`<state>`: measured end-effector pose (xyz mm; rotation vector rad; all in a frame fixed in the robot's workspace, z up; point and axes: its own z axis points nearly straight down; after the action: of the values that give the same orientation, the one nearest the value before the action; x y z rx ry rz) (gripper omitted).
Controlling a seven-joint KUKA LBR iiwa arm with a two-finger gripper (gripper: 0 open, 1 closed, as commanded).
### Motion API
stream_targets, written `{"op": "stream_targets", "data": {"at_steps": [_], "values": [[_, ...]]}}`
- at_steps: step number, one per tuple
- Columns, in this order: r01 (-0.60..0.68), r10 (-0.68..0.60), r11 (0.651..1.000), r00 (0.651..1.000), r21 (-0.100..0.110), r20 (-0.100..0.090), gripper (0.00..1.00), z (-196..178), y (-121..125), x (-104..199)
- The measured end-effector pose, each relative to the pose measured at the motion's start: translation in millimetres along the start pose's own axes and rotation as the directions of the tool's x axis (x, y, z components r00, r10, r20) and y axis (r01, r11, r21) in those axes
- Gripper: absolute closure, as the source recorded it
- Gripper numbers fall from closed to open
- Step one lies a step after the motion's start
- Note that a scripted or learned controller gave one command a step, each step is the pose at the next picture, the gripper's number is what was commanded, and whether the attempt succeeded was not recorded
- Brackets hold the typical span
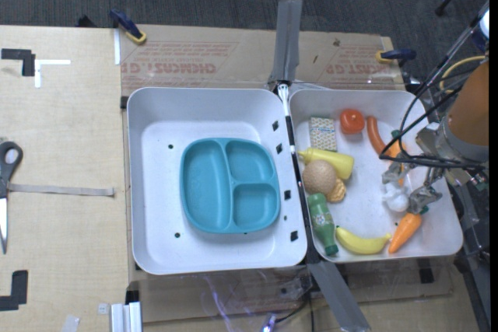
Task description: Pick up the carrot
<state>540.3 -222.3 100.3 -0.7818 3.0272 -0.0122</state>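
Observation:
The carrot [404, 232] is orange with a green top and lies tilted in the near right corner of the right bin [447, 245]. Its green end points up toward my gripper [421, 196], which hangs just above and slightly right of that end. Cables and the wrist body cover the gripper's tip, so I cannot make out whether it touches the carrot. The arm's orange band [473, 111] sits at the right edge of the view.
Sharing the right bin are a banana [362, 242], a green bottle [321, 223], a brown round fruit [319, 177], a yellow fruit [330, 160], a cracker box [322, 133], a tomato [352, 120], and a white lump [394, 197] beside the gripper. The left bin holds a blue divided plate [231, 184].

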Motion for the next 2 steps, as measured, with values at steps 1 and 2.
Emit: {"op": "stream_targets", "data": {"at_steps": [1,2], "values": [[0.001,-0.002,1.000,1.000,-0.007,-0.004,0.00,5,3,1],[-0.246,0.246,0.969,0.969,-0.006,-0.009,0.00,7,9,16]]}}
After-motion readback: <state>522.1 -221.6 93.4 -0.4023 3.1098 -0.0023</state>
